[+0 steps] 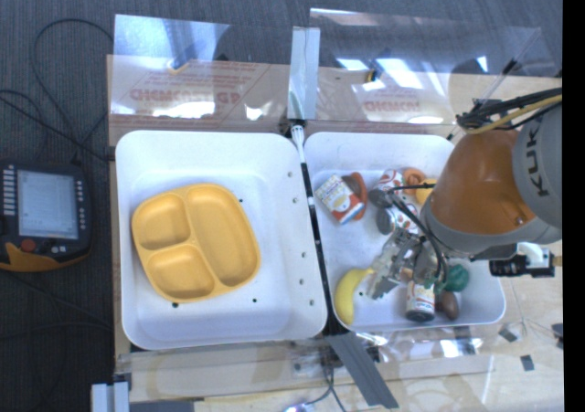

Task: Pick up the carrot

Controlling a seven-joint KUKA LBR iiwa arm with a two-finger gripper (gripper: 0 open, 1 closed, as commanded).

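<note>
The gripper hangs low in the right bin, its fingers pointing down toward a yellow lemon at the bin's near-left corner; whether they are open or closed cannot be told, and nothing shows between them. The carrot appears as a small orange piece near the bin's far wall, up-frame and slightly right of the fingers, partly hidden by the orange wrist. Its long axis cannot be read. Reaching it likely means backing away from the lemon toward the far side.
</note>
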